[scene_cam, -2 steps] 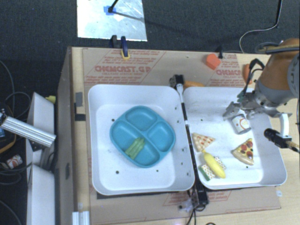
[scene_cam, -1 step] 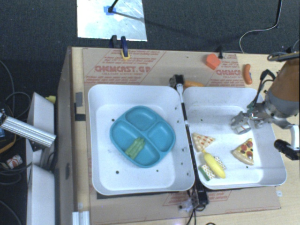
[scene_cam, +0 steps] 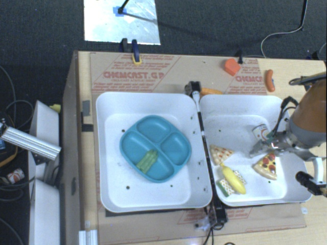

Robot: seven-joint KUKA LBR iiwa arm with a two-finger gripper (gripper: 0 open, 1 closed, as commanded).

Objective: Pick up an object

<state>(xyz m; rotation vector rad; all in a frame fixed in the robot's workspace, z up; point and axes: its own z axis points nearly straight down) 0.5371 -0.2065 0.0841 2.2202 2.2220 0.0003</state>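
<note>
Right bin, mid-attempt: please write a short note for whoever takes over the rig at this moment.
Gripper: low in the right bin, between a small can and a pizza slice; nothing seen held.
Also there: a second pizza slice and a banana.
Left bin: blue plate with a green piece.
Done: nothing lifted.
Left: grasp an object and raise it.

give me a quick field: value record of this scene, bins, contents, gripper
left bin: blue plate bearing a green item
right bin: two pizza slices, banana, small white item
bench: orange block, sausage
gripper: low in right bin, just above the right-hand slice
hold: none visible
</note>
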